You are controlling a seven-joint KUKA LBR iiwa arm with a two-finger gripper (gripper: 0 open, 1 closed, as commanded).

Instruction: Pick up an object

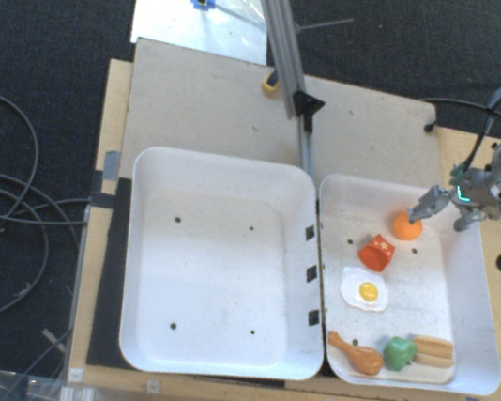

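Bins sit side by side on bench, dark carpet around.

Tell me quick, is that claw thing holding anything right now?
Gripper: open, holding nothing; one finger sits right by the orange ball in the right bin.

Bench: pale wood, edges visible around a beige board.
Board: lies flat on the bench, under the bins' far ends.
Left bin: white, shallow, on the bench.
Right bin: white, touching the left bin's side.
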